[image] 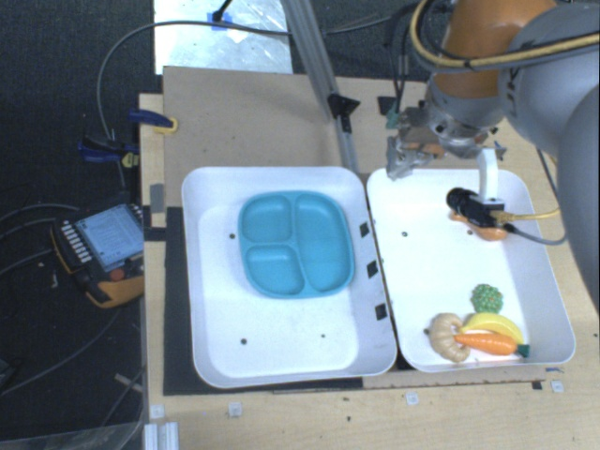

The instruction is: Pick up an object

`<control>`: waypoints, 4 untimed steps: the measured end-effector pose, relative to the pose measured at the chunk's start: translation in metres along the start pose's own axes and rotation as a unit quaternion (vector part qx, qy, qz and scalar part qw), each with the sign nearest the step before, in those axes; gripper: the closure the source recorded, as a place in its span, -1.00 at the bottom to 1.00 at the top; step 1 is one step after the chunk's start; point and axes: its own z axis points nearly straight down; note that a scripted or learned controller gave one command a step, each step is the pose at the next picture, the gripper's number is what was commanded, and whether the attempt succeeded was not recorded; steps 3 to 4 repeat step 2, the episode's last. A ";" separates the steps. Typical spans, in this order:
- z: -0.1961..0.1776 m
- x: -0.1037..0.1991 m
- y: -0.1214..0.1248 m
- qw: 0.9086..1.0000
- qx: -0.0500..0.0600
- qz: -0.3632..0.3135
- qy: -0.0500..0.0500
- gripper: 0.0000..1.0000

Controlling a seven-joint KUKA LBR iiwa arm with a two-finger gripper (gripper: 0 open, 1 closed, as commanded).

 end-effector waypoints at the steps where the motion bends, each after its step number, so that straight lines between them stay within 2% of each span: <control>1: 0.002 0.056 0.001 1.000 -0.001 0.001 0.000 1.00; 2: 0.017 0.102 -0.013 1.000 0.000 0.001 0.000 1.00; 4: 0.017 0.102 -0.013 1.000 0.000 0.001 0.000 1.00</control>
